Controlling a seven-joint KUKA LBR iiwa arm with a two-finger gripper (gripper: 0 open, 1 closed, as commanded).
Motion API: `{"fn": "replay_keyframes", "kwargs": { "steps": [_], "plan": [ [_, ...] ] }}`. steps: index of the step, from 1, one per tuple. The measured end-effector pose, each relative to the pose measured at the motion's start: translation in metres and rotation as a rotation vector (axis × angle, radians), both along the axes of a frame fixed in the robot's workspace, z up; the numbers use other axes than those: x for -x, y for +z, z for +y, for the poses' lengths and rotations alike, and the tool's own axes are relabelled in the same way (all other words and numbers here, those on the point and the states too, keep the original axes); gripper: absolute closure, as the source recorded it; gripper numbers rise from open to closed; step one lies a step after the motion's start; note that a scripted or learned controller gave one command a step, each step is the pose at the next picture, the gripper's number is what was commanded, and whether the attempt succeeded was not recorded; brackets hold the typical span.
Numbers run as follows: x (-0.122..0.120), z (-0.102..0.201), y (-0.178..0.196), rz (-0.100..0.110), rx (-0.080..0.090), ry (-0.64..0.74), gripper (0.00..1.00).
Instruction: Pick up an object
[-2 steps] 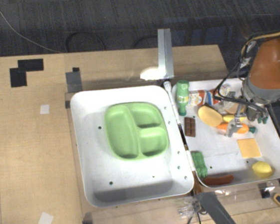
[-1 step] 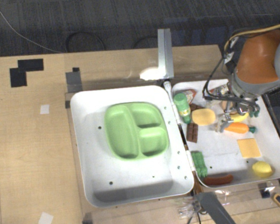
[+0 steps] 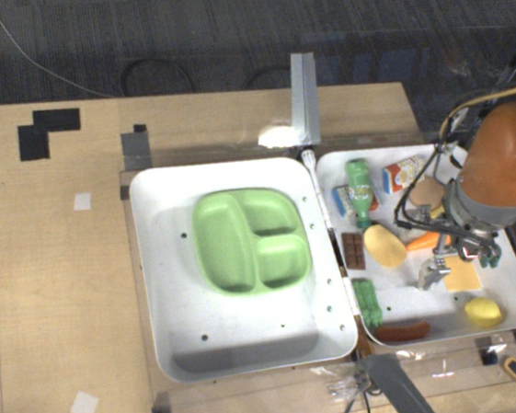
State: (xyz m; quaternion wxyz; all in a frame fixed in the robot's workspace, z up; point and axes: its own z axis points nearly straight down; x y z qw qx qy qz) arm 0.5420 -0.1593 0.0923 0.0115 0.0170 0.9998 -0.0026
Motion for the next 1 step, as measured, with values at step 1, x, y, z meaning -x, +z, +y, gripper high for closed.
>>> {"fn": "replay_keyframes", "kwargs": {
  "steps": [1],
  "plan": [
    [-0.0506, 0.0207, -0.0025, 0.009, 0.000, 0.232, 0.00]
  ]
}}
